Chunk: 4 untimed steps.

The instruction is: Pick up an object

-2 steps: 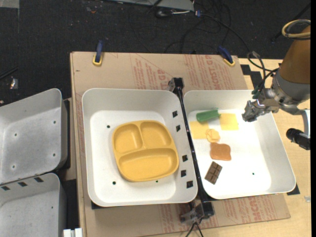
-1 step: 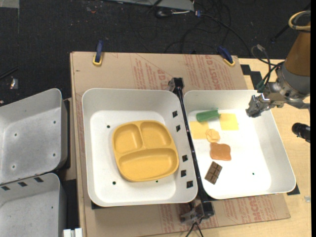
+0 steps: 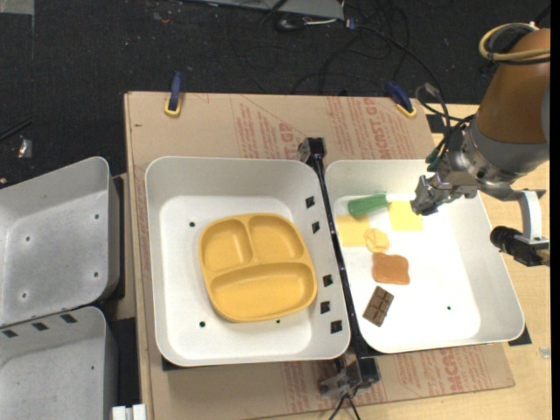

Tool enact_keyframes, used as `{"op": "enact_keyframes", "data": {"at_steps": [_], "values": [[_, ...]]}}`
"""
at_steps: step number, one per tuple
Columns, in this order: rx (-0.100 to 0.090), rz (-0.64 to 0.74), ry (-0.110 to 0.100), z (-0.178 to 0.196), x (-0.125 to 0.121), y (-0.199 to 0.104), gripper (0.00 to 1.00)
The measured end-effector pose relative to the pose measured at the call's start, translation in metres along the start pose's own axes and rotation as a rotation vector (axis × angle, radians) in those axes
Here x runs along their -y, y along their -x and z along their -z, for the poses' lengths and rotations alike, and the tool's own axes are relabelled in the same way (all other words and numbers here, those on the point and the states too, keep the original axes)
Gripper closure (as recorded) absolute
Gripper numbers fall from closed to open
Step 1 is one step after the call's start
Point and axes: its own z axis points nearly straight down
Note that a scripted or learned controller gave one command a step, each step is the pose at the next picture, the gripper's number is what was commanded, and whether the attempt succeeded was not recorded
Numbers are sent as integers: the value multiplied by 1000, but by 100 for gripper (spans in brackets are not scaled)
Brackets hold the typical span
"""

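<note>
Your left white bin [image 3: 166,261] holding a yellow three-compartment plastic plate [image 3: 258,267], unreadable red lettering on the cardboard sheet [image 3: 262,129] beneath, right white bin [image 3: 490,269] with green cylindrical toy [image 3: 367,205], pale yellow square [image 3: 405,216], brown chocolate bar [image 3: 379,305], gripper [image 3: 426,197] above the square.

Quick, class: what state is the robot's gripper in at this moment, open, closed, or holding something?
Gripper: low over the right bin, beside the yellow block; whether it is open, closed or holding anything cannot be told.
</note>
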Motion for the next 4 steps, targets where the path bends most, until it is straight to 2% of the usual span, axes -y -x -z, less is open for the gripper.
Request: {"op": "enact_keyframes", "data": {"at_steps": [2, 3, 4], "values": [[0, 1, 0, -13, -1, -103, 100], [0, 1, -1, -21, 8, -160, 100], [-1, 2, 1, -4, 18, -208, 100]]}}
